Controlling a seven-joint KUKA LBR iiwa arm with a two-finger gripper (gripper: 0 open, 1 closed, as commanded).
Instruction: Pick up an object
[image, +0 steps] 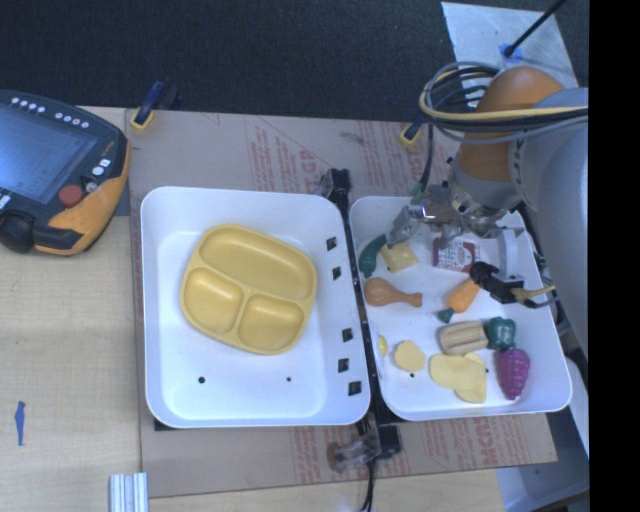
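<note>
Nothing is lifted yet: the gripper (432, 215) hovers at the upper right bin (392, 398), finger state impossible to tell, above the yellow block (398, 258) lying on the floor.

Faint red printing on the cardboard sheet (250, 150) under the bins, too blurred to read

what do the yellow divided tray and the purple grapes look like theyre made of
Yellow divided tray: probably moulded plastic with a smooth, slightly glossy finish, given its even colour and soft highlights along the rounded compartment ridges. Purple grapes: likely toy plastic or rubber, with a bumpy surface and uniform magenta colour; which of the two I cannot tell.
</note>
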